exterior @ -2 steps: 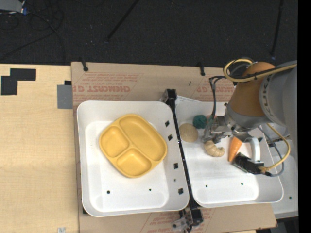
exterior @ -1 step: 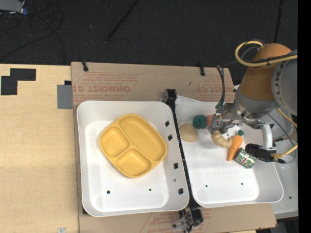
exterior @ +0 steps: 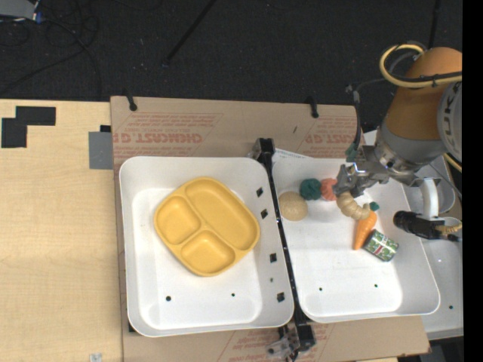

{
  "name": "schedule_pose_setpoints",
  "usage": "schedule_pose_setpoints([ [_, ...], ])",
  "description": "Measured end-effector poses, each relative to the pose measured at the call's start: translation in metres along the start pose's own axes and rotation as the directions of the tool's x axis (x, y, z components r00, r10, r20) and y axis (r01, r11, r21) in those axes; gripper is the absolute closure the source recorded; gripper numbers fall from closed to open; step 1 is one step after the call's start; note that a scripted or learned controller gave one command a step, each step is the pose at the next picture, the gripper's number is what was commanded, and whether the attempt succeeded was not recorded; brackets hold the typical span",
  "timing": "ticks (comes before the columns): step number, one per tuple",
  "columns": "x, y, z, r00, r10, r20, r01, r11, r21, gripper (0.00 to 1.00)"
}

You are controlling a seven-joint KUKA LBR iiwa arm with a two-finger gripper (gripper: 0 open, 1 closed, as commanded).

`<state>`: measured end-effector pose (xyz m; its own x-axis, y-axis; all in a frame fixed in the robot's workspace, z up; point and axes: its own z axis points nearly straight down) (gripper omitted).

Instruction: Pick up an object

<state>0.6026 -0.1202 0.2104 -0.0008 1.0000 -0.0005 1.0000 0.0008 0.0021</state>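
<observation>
Even overhead light, bright white bins [exterior: 151, 308], dim bkgd, soft shadows, slight blur

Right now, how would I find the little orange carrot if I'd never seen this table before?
Look in the right-hand white bin, the one without the yellow plate. Near its right side, just below the gripper, lies the carrot. It is the only long, pointed orange thing, between a tan lumpy toy and a small green carton.

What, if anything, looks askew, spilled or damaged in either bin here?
Nothing looks spilled or broken. The yellow divided plate lies slantwise in the left bin. In the right bin, the small green carton lies tipped beside the carrot.
</observation>
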Motion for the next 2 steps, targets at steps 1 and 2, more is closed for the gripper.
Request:
schedule_pose_setpoints([
  [1,0.051,-0.005,-0.011,1.0,-0.004,-0.003,0.004,1.0,0.005,1.0],
  [2,0.107,-0.021,-0.002,1.0,-0.004,-0.003,0.004,1.0,0.008,1.0],
])
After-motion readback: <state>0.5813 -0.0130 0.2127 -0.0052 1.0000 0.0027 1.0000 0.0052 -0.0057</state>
